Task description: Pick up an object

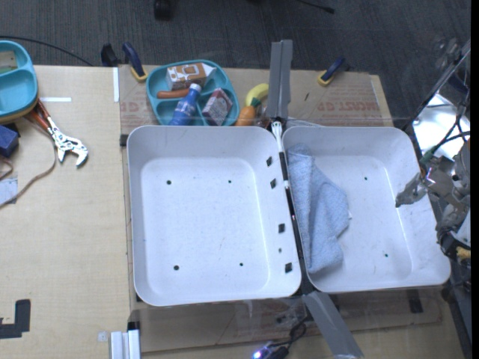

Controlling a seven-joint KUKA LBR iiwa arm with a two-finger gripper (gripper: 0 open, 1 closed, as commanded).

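A crumpled grey-blue cloth point(318, 212) lies in the right bin point(374, 271), against its left wall. The left bin point(202, 286) holds no loose object that I can see. My gripper point(419, 189) is at the right rim of the right bin, well to the right of the cloth and not touching it. It is partly mixed in with cables and arm parts at the frame's edge, so its state is unclear.
Behind the bins sits a teal tray point(159, 88) with a bottle and small packets, and a banana point(257, 94) beside it. A wrench point(67, 146) and a blue dish point(15, 81) lie on the wooden bench at left. A metal bar point(280, 66) stands between the bins.
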